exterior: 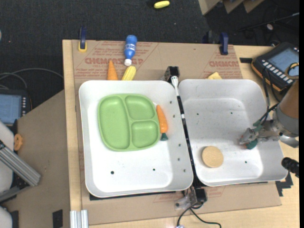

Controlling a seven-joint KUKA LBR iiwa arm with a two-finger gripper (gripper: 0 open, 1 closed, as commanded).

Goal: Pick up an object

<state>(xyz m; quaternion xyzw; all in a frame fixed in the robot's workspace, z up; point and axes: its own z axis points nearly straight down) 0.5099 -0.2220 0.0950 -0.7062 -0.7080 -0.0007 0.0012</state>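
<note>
1. Two shallow white bins side by side on a cardboard-covered bench: left bin (95, 141), right bin (223, 96).
2. Left bin holds one green divided plate (127, 121) with three compartments, plus one toy carrot (162, 121) lying just beside the plate's right rim, orange body, green tip pointing toward the near edge.
3. Right bin holds one round tan disc (212, 156), cookie- or bun-like, flat, pale brown, lying near the bin's front wall, left of centre.
4. Gripper (249, 139) is low inside the right bin at its right side; arm enters from the right. A bit of green shows at the fingertips, too small to tell if it is a separate item or part of the tool.
5. Fingers are small and blurred, so whether they are released or clenched: cannot tell.
6. Tan disc sits apart from the gripper, to its left and nearer the front; not touching.
7. Behind the left bin, on the cardboard: one blue-and-white bottle (129, 50) lying down, one second orange carrot (111, 71), one yellow corn-like piece (128, 73). So two carrots total.
8. One small yellow piece (214, 76) peeks behind the right bin's back rim.
9. One yellow object (162, 4) on the dark floor beyond the bench.
10. Two blue clamps at the bench's back edge: left clamp (82, 37), right clamp (224, 44).
</note>
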